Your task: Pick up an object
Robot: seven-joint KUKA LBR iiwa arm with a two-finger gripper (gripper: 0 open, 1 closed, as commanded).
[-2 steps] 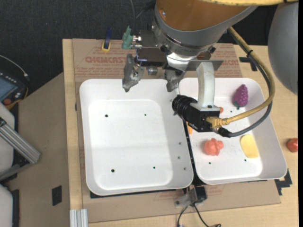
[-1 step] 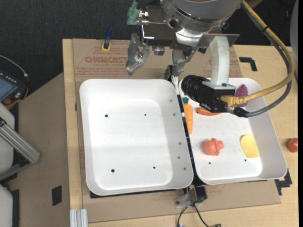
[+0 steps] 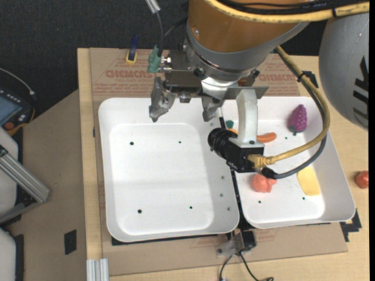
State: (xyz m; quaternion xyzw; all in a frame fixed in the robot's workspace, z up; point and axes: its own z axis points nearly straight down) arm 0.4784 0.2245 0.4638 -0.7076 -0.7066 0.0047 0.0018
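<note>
My gripper hangs over the back edge of the left bin, open, with nothing between its two grey fingers. In the right bin lie a purple grape bunch, an orange carrot-like piece, a red-pink lump and a yellow piece. A small teal object peeks out beside the arm's white bracket. All these objects lie to the right of the gripper, apart from it.
The arm's big orange and grey body covers the top of the view. A black connector and yellow hose hang over the divide between the bins. A small red item lies outside the right bin on the cardboard.
</note>
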